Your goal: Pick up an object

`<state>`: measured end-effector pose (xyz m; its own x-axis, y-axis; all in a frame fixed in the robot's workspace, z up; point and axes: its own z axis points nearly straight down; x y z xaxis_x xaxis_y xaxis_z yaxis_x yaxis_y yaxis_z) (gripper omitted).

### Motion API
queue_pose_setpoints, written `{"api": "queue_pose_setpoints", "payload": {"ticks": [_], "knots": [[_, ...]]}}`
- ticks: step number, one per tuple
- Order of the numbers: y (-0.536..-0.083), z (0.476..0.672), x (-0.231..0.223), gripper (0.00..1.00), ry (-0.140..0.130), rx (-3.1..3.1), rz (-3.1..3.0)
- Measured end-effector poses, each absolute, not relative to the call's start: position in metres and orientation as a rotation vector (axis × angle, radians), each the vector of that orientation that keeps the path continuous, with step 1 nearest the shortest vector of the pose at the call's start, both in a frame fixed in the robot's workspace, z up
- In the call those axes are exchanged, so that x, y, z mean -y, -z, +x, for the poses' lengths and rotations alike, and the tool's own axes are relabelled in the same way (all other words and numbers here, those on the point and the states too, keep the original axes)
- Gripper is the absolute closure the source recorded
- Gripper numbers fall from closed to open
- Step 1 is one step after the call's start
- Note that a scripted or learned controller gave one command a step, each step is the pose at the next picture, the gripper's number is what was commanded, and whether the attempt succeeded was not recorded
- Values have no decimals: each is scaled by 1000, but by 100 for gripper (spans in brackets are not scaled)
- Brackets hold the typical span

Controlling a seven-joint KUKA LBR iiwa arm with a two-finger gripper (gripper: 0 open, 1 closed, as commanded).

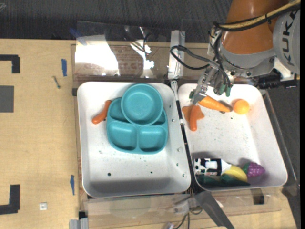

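Note:
My gripper (211,90) hangs over the far left part of the right bin (269,142), its two fingers spread apart, so it is open. Just below the fingertips lies an orange carrot (217,104), pointing right; I cannot tell whether the fingers touch it. A second orange piece (193,118) lies to the left of it by the bin's left wall. An orange ball (241,107) rests just right of the carrot.
Along the right bin's near edge lie a black-and-white toy (208,165), a yellow banana (234,173) and purple grapes (256,171). The left bin (90,166) holds a teal divided plate (136,136) with a teal bowl (140,104) on it, and an orange piece (101,113).

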<state>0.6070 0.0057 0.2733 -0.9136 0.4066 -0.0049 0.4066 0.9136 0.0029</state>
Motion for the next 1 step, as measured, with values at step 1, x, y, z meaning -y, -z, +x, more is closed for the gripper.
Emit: {"api": "queue_pose_setpoints", "payload": {"ticks": [1], "knots": [[-190, 539, 10, 100, -1, -3110, 442]]}}
